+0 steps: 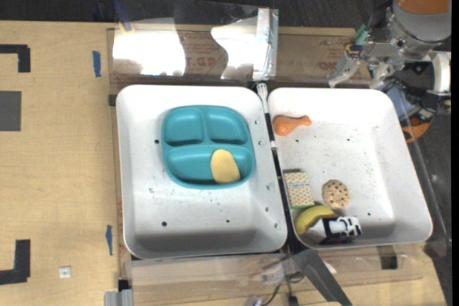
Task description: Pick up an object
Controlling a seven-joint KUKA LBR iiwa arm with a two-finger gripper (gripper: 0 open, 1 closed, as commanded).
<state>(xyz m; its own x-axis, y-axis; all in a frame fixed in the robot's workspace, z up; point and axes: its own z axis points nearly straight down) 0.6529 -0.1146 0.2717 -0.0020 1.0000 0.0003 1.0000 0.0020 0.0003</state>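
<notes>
Gripper (356,62) is hanging at upper right, above the far rim of the right bin (373,100), not over any object; the fingers (343,72) are looking spread apart with nothing between them, though they are small and a bit cluttered by cables. Arm (423,0) is reaching in from the right edge, orange band showing above the grey wrist. Right bin is holding all loose items: an orange carrot-shaped toy (290,124) is lying near the far-left corner, well apart from the rest. A speckled square packet (298,188) is sitting along the left wall, a round tan cookie (335,193) just beside it to the right. A yellow banana (313,216) is lying at the near-left corner, touching or nearly touching a small black-and-white object (341,227) against the near wall; can't tell what that one is. Left bin (143,154) is holding a teal divided plate (206,145) with three compartments; a yellow oval object (225,167) is sitting in its near-right compartment. A clear plastic sheet (193,43) is standing behind the left bin, glaring. Both bins are sitting side by side on a cardboard-covered bench (50,154).
</notes>
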